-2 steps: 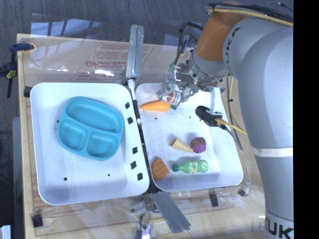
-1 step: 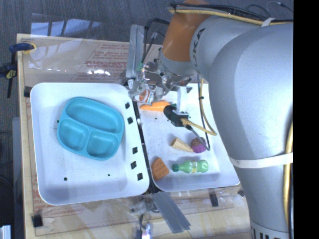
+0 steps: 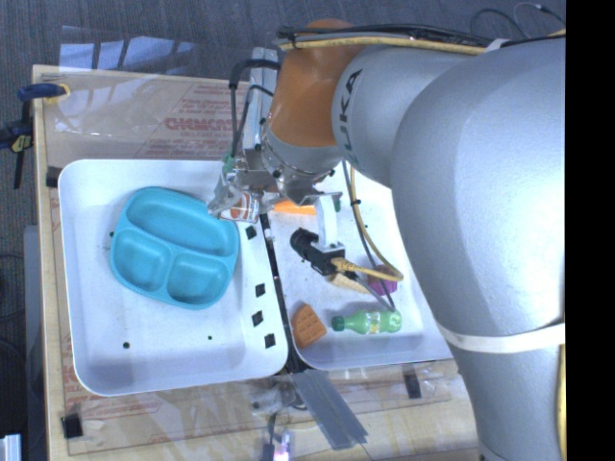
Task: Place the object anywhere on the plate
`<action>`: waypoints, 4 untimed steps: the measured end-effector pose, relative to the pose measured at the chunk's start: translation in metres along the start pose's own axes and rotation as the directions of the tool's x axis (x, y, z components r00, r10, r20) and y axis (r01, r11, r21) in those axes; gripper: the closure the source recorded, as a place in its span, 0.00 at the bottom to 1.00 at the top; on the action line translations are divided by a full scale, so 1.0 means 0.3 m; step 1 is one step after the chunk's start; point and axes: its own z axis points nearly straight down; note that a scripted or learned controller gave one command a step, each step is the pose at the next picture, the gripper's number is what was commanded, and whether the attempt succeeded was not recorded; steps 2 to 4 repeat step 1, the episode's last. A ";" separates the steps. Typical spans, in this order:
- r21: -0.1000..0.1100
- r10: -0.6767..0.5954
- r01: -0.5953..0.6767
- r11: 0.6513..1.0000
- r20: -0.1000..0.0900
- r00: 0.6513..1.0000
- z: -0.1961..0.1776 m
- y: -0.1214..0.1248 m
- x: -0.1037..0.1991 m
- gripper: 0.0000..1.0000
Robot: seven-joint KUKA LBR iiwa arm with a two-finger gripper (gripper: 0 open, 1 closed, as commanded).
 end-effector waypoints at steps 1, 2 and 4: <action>0.000 0.001 -0.001 1.000 0.000 1.000 0.000 0.000 -0.002 0.00; 0.000 0.001 -0.001 1.000 0.000 1.000 0.000 0.000 -0.002 0.00; 0.000 0.001 -0.001 1.000 0.000 1.000 0.000 0.000 -0.002 0.00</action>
